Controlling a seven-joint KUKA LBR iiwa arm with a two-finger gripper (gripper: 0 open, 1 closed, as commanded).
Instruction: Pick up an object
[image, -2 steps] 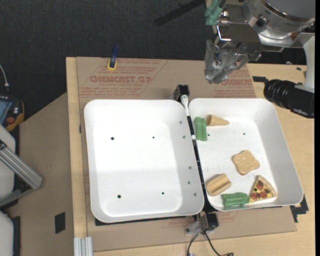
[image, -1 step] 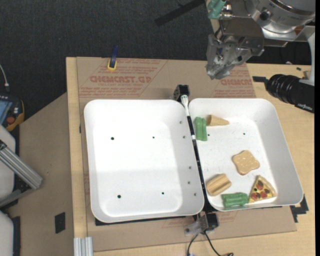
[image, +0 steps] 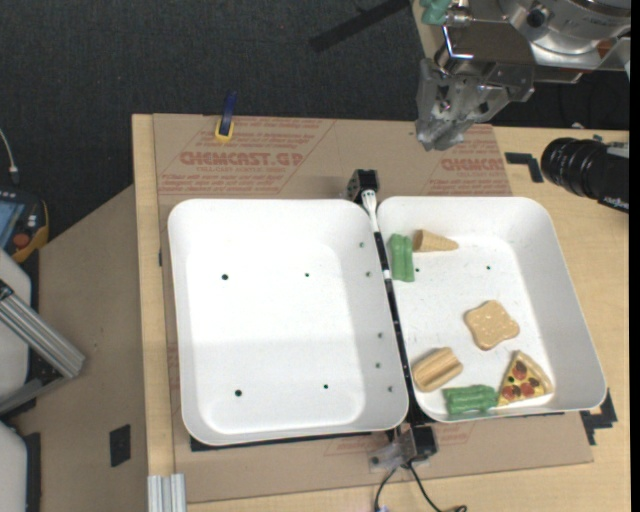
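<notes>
**Me:** Pizza slice, that is my pick: it lies flat in the near right corner of the right bin, touching a green piece. A bread roll sits just beside that green piece, a slice of toast lies farther in, and a green stick with a cone-shaped piece rests near the divider.

**Observer:** And your gripper?

**Me:** My gripper hangs high above the far edge of the surface, beyond the bin's rim. I cannot tell whether it is open or closed, and I see nothing in it.

**Observer:** So which step is this?

**Me:** The approach, I judge; nothing is picked yet. Next I need to travel over the right bin, line up above the pizza slice, and descend without nudging the green piece.
</notes>
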